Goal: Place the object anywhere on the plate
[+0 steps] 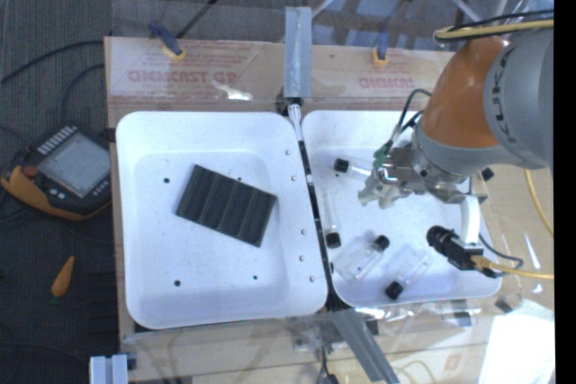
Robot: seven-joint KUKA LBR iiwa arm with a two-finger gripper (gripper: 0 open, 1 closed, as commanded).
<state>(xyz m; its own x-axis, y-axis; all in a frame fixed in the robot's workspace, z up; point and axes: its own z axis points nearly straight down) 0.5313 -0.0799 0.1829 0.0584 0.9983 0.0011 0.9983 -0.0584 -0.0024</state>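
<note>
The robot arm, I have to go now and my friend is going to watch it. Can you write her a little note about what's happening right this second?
Gripper: over the right bin; I can't tell if it is open or shut, or if it holds anything.
Things: the dark ridged plate lies flat in the left bin, with nothing on it. Several small clear vials with black caps lie scattered in the right bin.
Done: nothing placed yet.
Left: grab one vial, carry it across the divider, set it on the plate.
</note>
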